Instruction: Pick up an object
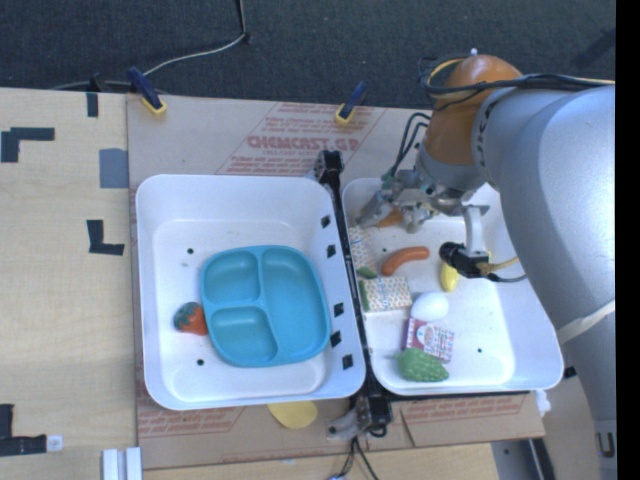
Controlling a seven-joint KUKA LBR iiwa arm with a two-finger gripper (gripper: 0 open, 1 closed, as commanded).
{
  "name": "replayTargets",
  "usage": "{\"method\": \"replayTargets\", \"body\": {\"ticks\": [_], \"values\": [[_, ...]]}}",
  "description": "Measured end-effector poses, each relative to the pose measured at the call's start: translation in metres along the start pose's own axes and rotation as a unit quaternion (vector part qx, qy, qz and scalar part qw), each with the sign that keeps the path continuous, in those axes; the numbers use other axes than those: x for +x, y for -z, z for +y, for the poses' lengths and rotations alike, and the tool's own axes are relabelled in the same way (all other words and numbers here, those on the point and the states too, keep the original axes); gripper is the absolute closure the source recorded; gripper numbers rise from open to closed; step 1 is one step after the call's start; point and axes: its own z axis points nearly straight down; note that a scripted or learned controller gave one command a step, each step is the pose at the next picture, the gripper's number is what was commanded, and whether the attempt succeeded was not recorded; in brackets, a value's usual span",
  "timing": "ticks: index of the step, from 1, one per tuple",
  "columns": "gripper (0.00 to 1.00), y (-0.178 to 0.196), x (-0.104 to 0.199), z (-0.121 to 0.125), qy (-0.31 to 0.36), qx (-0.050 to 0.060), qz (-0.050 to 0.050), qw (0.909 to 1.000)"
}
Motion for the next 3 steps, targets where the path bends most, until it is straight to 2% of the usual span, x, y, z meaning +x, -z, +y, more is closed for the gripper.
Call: {"method": "replayTargets", "body": {"ticks": [1, 2, 3], "values": [[0.00, 0.0002, -0.0081, 0.0001, 0.000, 0.000, 0.000, 1.0000], [0.00, 0.0000, 0.0003, -0.0001, 0.000, 0.000, 0.000, 1.0000], [0.00, 0.0001, -0.0046, 0.0000, 0.000, 0.000, 0.000, 1.0000]]}}
